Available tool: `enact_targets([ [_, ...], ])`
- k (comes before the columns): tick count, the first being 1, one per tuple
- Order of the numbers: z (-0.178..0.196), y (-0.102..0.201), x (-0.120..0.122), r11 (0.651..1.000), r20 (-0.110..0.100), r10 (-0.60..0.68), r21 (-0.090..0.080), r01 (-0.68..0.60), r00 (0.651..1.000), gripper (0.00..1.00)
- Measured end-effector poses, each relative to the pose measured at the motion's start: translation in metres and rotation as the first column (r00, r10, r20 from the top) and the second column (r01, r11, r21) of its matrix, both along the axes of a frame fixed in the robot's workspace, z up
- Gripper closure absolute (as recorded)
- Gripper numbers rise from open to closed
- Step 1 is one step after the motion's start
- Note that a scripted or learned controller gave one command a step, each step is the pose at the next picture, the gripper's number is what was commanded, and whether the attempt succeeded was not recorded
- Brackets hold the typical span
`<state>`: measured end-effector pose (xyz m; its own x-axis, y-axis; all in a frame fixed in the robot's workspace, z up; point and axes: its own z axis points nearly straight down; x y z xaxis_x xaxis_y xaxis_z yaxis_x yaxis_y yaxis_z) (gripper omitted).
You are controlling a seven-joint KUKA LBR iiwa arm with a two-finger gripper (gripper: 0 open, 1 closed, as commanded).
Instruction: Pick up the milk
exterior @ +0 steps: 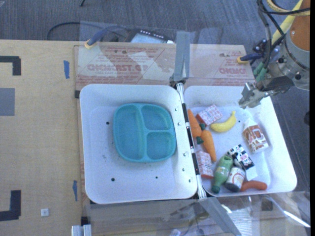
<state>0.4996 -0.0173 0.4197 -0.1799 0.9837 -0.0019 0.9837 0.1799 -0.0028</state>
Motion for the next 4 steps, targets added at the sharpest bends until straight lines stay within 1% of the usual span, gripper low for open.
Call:
enact_targets([
  [1, 0.013, -0.020, 0.040, 0.941, 0.000, -0.340, -0.001, 0.340, 0.941, 1.00],
  [2, 0.013, -0.122, -0.007, 0.792, -0.005, -0.610, -0.003, 0.610, 0.792, 1.00],
  [3, 0.013, -0.185, -0.019, 0.660, 0.000, -0.752, -0.003, 0.752, 0.660, 1.00],
  [4, 0.012, -0.195, -0.019, 0.327, 0.001, -0.945, -0.004, 0.945, 0.327, 1.00],
])
